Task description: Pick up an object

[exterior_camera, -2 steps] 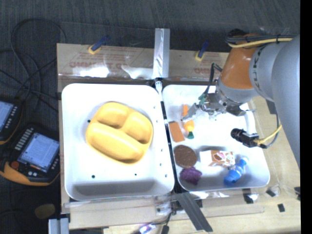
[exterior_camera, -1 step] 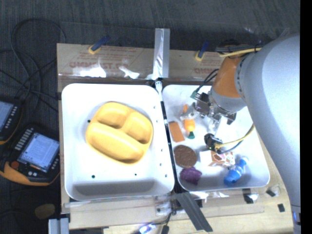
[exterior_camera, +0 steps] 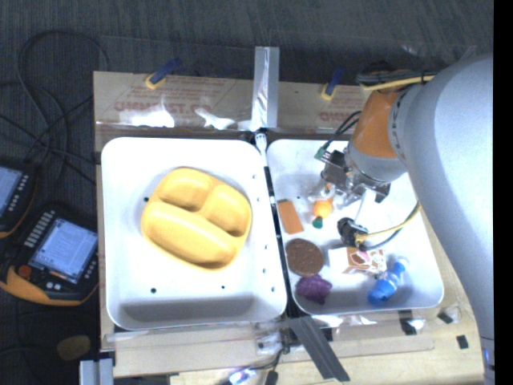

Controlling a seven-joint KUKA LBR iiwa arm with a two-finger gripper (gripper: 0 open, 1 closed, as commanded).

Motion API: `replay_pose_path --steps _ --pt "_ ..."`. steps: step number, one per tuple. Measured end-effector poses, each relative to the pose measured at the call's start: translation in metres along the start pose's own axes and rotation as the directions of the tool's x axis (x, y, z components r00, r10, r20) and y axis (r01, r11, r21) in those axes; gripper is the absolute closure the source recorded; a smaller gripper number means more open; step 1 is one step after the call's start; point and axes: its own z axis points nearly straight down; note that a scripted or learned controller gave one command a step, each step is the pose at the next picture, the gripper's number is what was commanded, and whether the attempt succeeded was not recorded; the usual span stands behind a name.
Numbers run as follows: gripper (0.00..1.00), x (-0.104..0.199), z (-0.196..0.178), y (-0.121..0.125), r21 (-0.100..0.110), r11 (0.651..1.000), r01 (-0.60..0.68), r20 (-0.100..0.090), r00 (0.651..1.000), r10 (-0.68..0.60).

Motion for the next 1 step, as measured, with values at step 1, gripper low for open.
replay_pose_path --steps 1 --pt "1.0 0.0161 -0.0851 -0.0348 0.012 0.987 0.158 0.0 0.987 -0.158"
